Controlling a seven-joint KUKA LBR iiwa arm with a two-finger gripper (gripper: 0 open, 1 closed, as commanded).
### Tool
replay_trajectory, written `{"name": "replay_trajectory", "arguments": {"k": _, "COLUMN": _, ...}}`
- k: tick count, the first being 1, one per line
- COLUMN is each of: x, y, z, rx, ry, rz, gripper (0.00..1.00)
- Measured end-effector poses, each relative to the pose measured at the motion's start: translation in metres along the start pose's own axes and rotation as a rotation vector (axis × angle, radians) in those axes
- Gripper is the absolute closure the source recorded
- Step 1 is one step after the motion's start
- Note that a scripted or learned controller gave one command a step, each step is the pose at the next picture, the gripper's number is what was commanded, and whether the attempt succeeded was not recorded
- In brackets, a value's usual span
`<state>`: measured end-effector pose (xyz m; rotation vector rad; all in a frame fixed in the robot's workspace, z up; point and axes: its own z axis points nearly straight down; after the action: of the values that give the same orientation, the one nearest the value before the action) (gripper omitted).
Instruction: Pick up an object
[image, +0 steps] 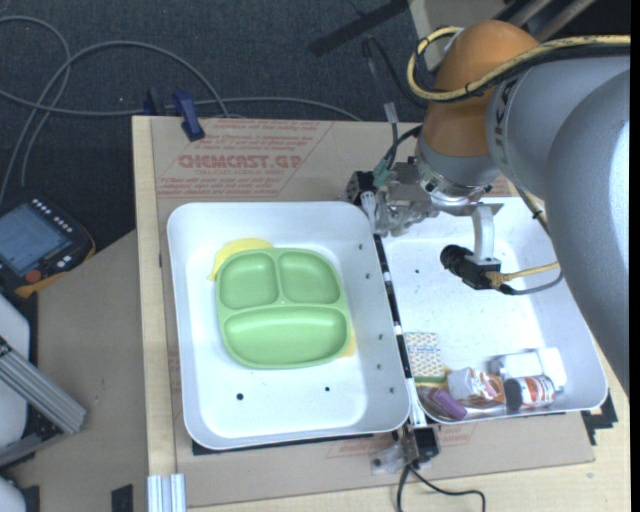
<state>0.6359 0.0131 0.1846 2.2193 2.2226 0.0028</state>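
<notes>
Above the far end of the right bin (560, 300), near the divide between the two bins, hangs my end effector (400, 205), at the end of my grey arm (570, 110) with its orange band (470, 60); whether it is apart or together I cannot tell from this slant, and nothing is visibly between its tips. Candidate objects lie well apart from it, clustered in the near corner of the right bin: a small bottle with a white cap (525, 385), a purple item (447, 403), a crinkled wrapper (478, 385) between them, and a patterned packet (421, 352) just beside the bin's left wall. Left bin (190, 300): a green divided tray (282, 307), three compartments facing up, lying over a yellow item (236, 250) that shows at its far-left corner. Both bins rest on the worktop (250, 150).
</notes>
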Motion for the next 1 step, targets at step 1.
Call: {"name": "replay_trajectory", "arguments": {"k": 1, "x": -0.0487, "y": 0.0248, "z": -0.0003, "rx": -0.001, "ry": -0.002, "rz": 0.002, "gripper": 1.0}}
